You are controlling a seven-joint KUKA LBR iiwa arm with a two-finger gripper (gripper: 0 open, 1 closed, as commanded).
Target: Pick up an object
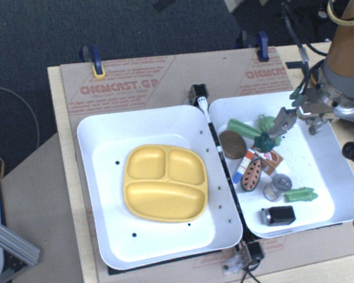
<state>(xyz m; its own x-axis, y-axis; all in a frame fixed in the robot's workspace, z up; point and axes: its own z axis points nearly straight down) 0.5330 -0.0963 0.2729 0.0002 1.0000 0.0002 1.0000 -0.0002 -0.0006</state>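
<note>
Camera view: two white bins side by side on a brown board. Left bin (101, 198) holds a yellow divided plate (165, 182) with three compartments, lying flat about mid-bin. Right bin (336, 188) holds a clutter of small objects toward its left half: brown round disc (232, 143) near the divider, green elongated piece (243, 128) just above-right of it, small white, red and blue item (246, 160) below the disc, brown oval spotted piece (252, 174) touching that, small brown block (273, 160) to its right, a clear round item (273, 190) lower down, a grey round bit (284, 182) just beside it, a green strip (301, 195) right of those, black rectangular box (279, 215) near the bin's front edge. Arm enters from right, orange band visible at the edge; gripper (267, 138) angled down-left over the right bin's upper middle, tip at a dark green object (266, 141) next to the green piece. Cannot tell how far the gripper is spread or whether it has hold of anything; the tip area is too small and cluttered. Blue clamps (96, 60) at the board's back edge.
</note>
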